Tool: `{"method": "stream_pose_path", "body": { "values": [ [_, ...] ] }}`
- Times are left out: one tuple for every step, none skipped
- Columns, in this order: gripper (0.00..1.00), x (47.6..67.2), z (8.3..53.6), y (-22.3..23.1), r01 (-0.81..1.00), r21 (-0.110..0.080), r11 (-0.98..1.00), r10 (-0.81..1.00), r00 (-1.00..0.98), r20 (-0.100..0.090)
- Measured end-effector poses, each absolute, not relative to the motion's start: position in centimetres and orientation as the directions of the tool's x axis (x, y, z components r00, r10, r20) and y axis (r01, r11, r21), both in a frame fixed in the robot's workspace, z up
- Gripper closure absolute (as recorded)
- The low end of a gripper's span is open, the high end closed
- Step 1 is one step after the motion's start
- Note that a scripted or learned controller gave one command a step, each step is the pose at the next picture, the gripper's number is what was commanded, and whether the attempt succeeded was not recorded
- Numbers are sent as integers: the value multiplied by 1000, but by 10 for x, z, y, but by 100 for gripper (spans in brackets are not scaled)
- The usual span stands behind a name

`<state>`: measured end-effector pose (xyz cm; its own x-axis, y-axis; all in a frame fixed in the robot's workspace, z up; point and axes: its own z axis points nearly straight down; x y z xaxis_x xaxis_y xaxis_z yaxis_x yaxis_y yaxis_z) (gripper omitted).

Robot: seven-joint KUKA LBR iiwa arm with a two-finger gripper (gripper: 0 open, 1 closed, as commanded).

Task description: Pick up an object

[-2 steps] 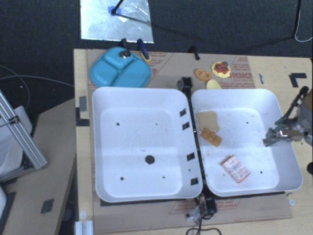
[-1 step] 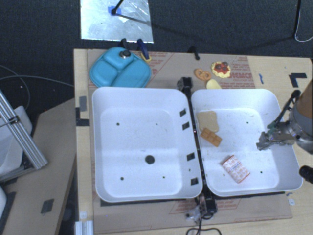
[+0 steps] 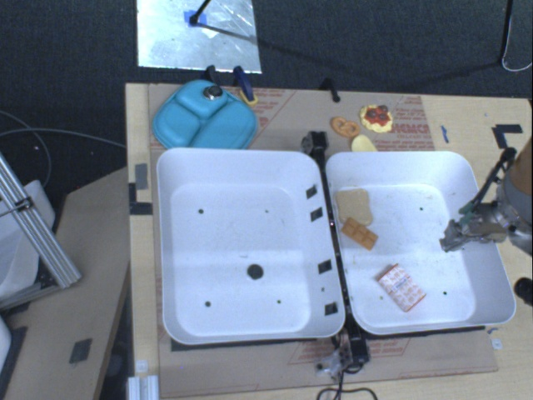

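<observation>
In the right bin lie three things: a tan slice of toy bread, a brown waffle-like cracker just below it, and a small red-and-white packet nearer the front. My gripper hangs low over the right side of this bin, reaching in from the right. It is well to the right of the cracker and up-right of the packet. Nothing shows between its fingers.
The left bin has a dark round spot on its floor. Behind the bins sit a blue divided plate, a toy pizza, a pretzel and a yellow piece. A black clamp strip joins the bins.
</observation>
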<state>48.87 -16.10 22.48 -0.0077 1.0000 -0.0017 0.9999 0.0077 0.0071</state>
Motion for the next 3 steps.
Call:
{"method": "stream_pose_path", "body": {
  "values": [
    [100,487,226,-169,1000,3,2,1000,-2,-1],
    [100,488,236,-168,1000,7,7,1000,-7,-1],
    [100,490,247,-168,1000,11,11,1000,-11,-2]
  ]
}}
